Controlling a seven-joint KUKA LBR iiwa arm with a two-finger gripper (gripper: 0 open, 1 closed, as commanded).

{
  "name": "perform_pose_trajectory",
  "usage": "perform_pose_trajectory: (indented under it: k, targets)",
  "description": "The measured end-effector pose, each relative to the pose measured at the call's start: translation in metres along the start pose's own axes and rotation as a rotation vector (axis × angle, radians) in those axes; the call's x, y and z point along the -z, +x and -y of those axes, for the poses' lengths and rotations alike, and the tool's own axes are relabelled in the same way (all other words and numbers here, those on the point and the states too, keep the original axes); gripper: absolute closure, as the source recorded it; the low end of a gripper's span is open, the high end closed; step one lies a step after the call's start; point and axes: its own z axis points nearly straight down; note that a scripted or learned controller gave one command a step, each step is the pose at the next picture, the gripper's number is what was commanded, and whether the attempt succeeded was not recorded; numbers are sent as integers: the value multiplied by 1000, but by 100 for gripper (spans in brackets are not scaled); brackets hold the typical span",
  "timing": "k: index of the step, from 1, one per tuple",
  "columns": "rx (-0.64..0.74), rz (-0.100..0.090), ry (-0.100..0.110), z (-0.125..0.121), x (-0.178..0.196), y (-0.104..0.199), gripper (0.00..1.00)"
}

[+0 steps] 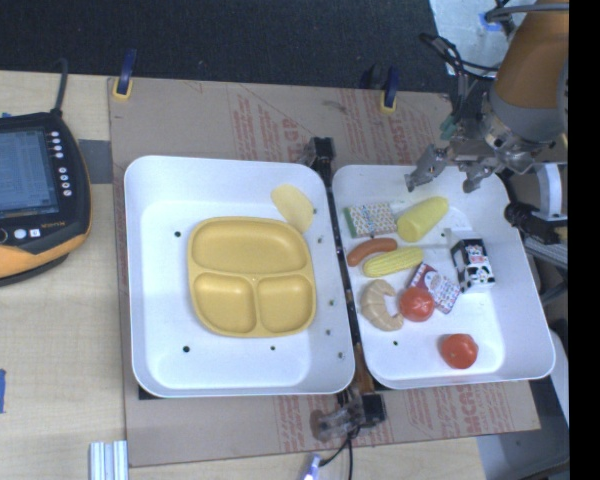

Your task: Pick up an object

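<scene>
While the tool (450, 175) hangs spread, a plump yellow lemon (422, 218) lies below.

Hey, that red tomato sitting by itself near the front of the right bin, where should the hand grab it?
Come straight down on the red tomato and close across its round middle. It sits apart from the other items, with bare bin floor around it, so any finger direction probably fits.

Toy foods (410, 268) clustered in right bin (525, 298), one perhaps a croissant (380, 306).
</scene>
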Motion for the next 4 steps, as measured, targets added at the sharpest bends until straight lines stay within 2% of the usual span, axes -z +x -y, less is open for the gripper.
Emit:
perform_pose_trajectory:
  k: [1,2,3,4]
  targets:
    - [0,0,2,21,-122,-11,0]
    - [-6,-5,12,-7,-121,-44,0]
    - [-1,-10,13,-7,-122,-70,0]
    - [0,-2,-5,-2,12,15,0]
